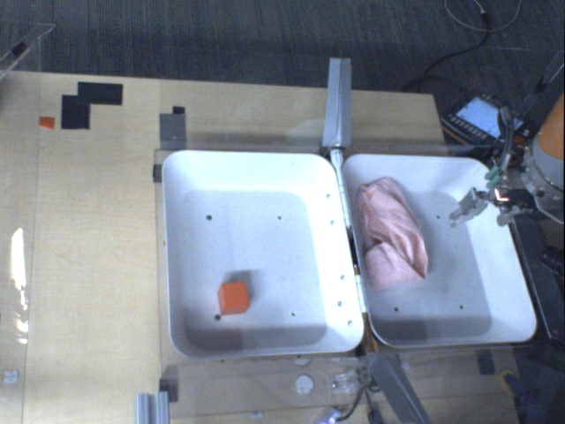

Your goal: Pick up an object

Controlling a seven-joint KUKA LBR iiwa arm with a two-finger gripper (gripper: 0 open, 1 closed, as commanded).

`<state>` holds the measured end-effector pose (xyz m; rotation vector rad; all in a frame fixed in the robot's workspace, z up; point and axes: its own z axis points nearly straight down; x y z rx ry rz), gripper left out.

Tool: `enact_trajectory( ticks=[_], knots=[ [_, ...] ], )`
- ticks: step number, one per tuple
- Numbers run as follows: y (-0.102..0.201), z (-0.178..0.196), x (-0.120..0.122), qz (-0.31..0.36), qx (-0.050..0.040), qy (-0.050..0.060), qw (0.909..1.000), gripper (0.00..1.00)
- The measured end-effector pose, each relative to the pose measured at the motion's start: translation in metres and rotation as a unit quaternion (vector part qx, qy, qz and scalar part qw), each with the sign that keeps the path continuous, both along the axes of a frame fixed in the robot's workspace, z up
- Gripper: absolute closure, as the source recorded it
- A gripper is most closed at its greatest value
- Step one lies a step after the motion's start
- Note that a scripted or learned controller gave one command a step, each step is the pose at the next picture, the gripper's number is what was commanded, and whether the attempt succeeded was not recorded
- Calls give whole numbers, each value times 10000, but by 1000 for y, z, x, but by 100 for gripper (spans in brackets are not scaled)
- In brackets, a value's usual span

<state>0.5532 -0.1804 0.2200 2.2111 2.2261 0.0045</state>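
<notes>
Two white bins sit side by side on the tabletop (88,263), split by a grey metal divider rail (337,104) running up toward the top centre. Left bin (177,237): one small orange block (234,298) in its lower-left part, on the floor, nothing touching it, well apart from everything else. Right bin (521,316): crumpled pink cloth (391,233) lying along its left side, close to the shared wall, stretching from the upper part to about mid-bin. The claw (481,203) is at the right edge of the frame, over the upper right of the right bin, apart from the cloth with bare bin floor between them; can't tell if it is spread or pressed together, nothing seen in it. Arm's orange band (552,131) peeks in at the far right. Clutter off the bins: black tape patches (88,102) and a small orange marker (47,123) in the upper left, a device with a lit blue screen (477,117) at the upper right, cables (477,11) on the dark floor above.
</notes>
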Motion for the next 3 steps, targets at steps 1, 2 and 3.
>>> enact_trajectory(
  ticks=[1,2,3],
  knots=[
    [32,-118,40,-780,7,-5,9969,0],
    [75,-127,26,-91,-16,-88,9999,0],
    [85,-111,67,-757,5,-14,9971,0]
  ],
)
